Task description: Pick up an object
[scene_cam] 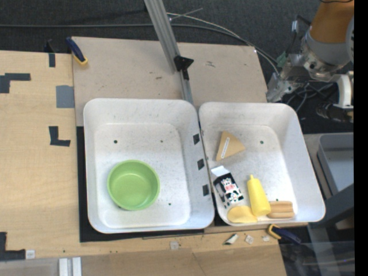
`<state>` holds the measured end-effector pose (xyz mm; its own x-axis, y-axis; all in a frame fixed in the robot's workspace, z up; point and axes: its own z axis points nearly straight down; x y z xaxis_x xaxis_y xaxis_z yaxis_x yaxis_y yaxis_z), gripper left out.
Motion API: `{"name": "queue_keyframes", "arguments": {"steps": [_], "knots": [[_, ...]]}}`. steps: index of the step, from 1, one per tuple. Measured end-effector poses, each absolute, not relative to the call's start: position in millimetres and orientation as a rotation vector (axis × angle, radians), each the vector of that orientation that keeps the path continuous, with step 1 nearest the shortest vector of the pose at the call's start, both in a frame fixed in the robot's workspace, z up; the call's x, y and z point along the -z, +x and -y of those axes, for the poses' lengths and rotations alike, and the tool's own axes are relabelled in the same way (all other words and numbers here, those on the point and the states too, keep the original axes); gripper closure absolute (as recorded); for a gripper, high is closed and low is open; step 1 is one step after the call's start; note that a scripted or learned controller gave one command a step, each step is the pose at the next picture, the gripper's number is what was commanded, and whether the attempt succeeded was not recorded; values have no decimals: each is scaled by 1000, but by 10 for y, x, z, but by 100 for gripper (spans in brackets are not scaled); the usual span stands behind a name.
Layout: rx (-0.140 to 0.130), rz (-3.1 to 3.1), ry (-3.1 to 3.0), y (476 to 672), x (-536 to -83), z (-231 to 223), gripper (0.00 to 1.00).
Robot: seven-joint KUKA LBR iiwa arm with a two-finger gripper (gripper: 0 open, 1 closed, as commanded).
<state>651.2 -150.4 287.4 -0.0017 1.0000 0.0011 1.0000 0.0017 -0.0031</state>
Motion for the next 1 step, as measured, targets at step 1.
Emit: {"name": "queue_keyframes", "arguments": {"steps": [1], "knots": [[-2,2221,-2217,6512,-2874,1504,0]]}}
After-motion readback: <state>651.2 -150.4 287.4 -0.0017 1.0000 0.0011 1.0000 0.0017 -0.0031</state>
